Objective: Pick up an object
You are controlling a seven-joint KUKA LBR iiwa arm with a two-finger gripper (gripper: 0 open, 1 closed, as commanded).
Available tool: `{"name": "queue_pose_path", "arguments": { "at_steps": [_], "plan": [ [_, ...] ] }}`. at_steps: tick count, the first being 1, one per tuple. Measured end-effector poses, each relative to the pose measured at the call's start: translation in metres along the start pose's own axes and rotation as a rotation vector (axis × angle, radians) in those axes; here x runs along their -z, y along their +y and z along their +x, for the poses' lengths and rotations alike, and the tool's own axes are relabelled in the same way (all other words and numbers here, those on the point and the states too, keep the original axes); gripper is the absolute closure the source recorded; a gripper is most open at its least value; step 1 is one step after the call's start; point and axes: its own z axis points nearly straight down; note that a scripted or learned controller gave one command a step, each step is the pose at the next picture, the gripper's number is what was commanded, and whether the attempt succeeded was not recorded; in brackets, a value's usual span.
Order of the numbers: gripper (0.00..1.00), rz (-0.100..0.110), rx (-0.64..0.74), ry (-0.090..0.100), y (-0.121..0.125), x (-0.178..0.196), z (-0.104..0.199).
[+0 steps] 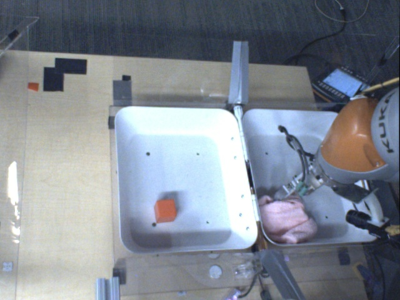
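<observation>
One pink cloth [287, 220] is seen lying crumpled in the near corner of the right bin [269, 144], close to the wall shared with the left bin [181, 127]. It is judged soft, light and easily deformed, so a pinch on a raised fold near its top would probably be held best. The gripper [302, 186] is placed just above the cloth's far edge; whether it is released or clenched cannot be told, and nothing is seen grasped. One orange block [165, 210] is counted, well apart from the cloth, in the left bin; it is judged stiff and small. Two bins are counted in all.
</observation>
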Motion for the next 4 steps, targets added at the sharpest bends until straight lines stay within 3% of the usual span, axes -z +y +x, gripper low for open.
{"name": "queue_pose_path", "arguments": {
  "at_steps": [1,2,3,4],
  "plan": [
    [0.0,0.012,-0.212,0.006,0.009,-0.013,0.007],
    [1.0,0.004,-0.211,0.002,0.013,-0.001,0.005],
    [0.0,0.004,-0.211,0.002,0.013,-0.001,0.005],
    [0.0,0.017,-0.479,0.008,0.049,-0.015,-0.018]
  ]
}}
